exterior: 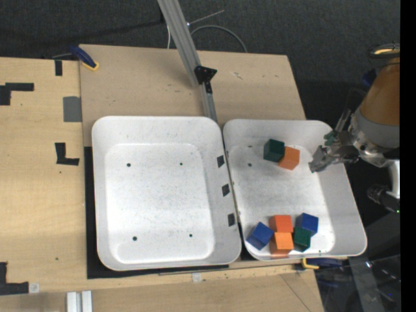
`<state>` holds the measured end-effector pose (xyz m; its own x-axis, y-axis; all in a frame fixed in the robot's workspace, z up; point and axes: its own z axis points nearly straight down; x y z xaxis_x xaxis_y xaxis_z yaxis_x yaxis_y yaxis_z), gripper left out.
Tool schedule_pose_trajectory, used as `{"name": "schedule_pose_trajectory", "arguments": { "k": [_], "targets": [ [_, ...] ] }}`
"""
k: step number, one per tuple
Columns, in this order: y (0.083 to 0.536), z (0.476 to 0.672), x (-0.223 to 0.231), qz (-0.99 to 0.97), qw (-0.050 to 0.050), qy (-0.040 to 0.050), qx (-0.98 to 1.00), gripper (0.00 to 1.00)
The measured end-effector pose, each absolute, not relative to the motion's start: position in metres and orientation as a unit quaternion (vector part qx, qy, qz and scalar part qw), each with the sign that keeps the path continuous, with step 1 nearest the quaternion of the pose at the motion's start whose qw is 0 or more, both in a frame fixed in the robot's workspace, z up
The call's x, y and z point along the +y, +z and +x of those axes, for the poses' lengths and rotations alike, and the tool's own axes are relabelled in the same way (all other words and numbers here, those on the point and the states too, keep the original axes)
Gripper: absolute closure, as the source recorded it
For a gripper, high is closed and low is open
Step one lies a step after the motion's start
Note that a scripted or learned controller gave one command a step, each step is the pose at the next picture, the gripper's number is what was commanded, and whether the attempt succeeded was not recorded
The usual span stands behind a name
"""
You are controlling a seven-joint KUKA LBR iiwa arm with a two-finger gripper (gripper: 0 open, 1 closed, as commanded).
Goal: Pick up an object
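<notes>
In the right bin [338,194], a dark green block [273,150] and an orange block [289,157] sit touching near the far side. A cluster lies at the near edge: a blue block [260,234], two orange blocks [282,223] [283,241], another blue block [308,223] and a green block [301,238]. My gripper [320,162] hangs over the bin's right side, just right of the orange block by the green one and apart from it. Nothing shows between its fingers.
The left bin [156,125] lies beside the right one, with small black clips along the shared rim. A slanted metal rail [185,38] crosses the bench behind the bins. Dark tape marks dot the wooden bench at left.
</notes>
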<state>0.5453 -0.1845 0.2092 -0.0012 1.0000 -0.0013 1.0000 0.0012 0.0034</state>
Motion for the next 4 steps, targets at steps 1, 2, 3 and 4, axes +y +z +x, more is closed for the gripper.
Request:
{"name": "schedule_pose_trajectory", "arguments": {
  "k": [1, 2, 3, 4],
  "targets": [
    [0.254, 0.546, -0.178, 0.706, 0.002, 0.0010, 0.708, 1.00],
    [0.271, 0.547, -0.178, 0.706, 0.000, 0.0002, 0.708, 1.00],
    [0.256, 0.564, -0.120, 0.705, -0.001, -0.0003, 0.709, 1.00],
    [0.251, 0.575, -0.058, 0.704, -0.001, 0.0000, 0.710, 1.00]
  ]
}}
